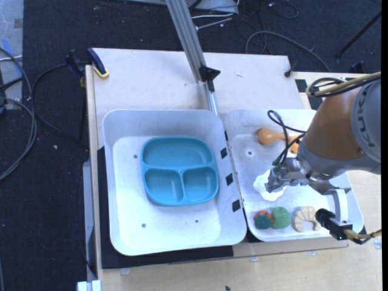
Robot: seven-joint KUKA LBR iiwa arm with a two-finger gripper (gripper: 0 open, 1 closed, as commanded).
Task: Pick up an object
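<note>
Reaching in from the right, arm (339, 135) low over the right bin (242, 162), gripper (277, 183) right above a small white object (267, 190) near the bin's middle. Cannot tell how the gripper stands, nor the white object's long axis, partly hidden as it is. Beyond it, toward the bin's far rim, an orange spoon (270, 136), long axis running left to right, bowl pointing left. Along the near rim: green toy (273, 218), croissant (305, 218). Left of the bin, a blue tray (179, 170) in the other bin (121, 180).

We log left bin (121, 162): blue divided tray (180, 170) | right bin (242, 144): gripper (277, 180) low over white object (268, 187), orange item (267, 136) behind, green ball (280, 217) and tan pastry-like piece (305, 218) near front rim
</note>
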